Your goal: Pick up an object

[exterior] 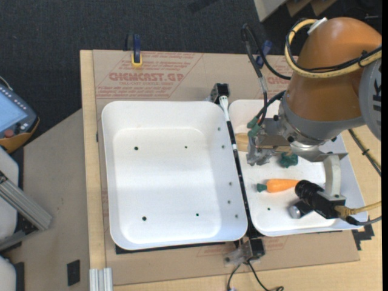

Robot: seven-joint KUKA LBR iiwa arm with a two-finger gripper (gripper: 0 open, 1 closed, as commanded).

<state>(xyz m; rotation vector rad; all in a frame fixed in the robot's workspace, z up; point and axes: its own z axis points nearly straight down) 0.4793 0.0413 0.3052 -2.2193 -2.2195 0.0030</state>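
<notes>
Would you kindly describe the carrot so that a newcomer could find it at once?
Look in the white bin on the view's right, under the arm. Just below the gripper lies a small carrot on its side. It alone is orange, with a green stub facing the other bin; its neighbour is a wholly green piece.

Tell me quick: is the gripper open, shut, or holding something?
Gripper: cannot be told from this view. It is down in the right bin, close to the carrot but not on it.

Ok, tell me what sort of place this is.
Likely a robotics lab bench: a grey-and-orange robot arm, two white bins on a cardboard sheet, and a toy carrot near the claw.
</notes>
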